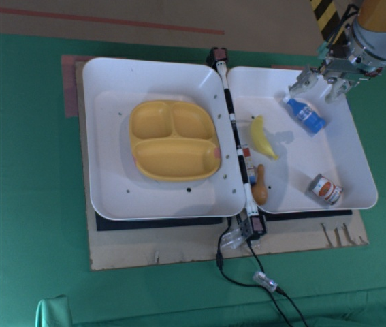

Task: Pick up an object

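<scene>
The tool [322,87] hovers spread wide and empty above the blue bottle [305,114] in the right bin [356,155]; approach step, next it must descend and close.

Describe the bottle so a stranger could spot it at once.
Look in the right bin, at its far end just below the gripper. The bottle lies there on its side: it is the only blue thing, unlike the yellow banana beside it.

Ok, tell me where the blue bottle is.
The blue bottle lies in the right bin, toward its far side, right of the banana and just below the gripper.
</scene>
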Controlling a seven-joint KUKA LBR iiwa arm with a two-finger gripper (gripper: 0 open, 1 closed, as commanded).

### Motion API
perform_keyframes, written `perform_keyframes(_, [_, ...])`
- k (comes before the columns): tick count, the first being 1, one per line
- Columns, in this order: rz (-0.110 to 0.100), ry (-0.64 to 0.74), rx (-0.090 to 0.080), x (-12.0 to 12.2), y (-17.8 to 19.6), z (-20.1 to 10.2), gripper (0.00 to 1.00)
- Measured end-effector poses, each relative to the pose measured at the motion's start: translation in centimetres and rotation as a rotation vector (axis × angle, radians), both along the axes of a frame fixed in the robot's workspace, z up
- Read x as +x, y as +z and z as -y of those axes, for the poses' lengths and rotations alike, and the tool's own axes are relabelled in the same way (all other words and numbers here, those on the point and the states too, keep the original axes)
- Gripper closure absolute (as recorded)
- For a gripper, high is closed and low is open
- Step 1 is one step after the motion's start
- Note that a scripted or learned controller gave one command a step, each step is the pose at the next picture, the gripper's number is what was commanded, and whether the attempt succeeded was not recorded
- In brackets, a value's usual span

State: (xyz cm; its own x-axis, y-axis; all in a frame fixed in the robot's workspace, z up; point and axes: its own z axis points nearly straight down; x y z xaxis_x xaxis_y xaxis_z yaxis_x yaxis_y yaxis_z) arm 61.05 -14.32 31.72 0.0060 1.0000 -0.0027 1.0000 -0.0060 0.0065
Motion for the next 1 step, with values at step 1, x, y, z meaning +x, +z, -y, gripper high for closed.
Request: perform_keyframes(1, [0.007, 0.0, -0.004, -3.94, -12.41, 4.25, 0.0])
